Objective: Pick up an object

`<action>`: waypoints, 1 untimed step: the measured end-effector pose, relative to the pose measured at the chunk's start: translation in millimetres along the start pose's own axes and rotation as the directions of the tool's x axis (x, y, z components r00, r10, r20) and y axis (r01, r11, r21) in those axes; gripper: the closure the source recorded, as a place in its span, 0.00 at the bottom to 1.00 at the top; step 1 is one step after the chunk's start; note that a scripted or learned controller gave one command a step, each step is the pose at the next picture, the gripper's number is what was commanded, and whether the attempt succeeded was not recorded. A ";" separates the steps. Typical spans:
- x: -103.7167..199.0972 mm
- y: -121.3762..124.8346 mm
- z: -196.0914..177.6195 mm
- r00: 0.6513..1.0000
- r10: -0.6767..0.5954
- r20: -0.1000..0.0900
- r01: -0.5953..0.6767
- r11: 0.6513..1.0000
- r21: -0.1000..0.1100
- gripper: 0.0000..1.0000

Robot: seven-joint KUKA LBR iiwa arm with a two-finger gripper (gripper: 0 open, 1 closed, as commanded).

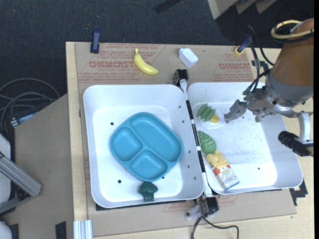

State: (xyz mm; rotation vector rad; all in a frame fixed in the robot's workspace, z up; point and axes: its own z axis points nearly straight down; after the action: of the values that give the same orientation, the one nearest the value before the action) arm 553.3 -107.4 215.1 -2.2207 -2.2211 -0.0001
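Note:
The right bin (279, 180) holds several small things along its left side: a green ridged piece (204, 112) with a small yellow bit (214, 118) beside it, a green leafy toy (207, 143), a yellow toy (217, 159) and a red-and-white carton (226, 177). My gripper (235, 112) hangs over the upper middle of this bin, just right of the green ridged piece and the yellow bit. I see nothing held in it.
The left bin (94, 108) holds a blue divided plate (145, 145) and a dark green broccoli toy (147, 189) at its front edge. Behind the bins lie a banana (144, 63), a white block (188, 57) and a blue object (95, 39).

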 end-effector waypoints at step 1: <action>8.9 5.7 121.6 1.000 0.003 0.007 -0.003 1.000 -0.010 0.00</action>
State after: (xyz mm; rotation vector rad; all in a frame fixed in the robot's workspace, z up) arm 558.9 -98.4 93.5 -2.2326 -2.2258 -0.0038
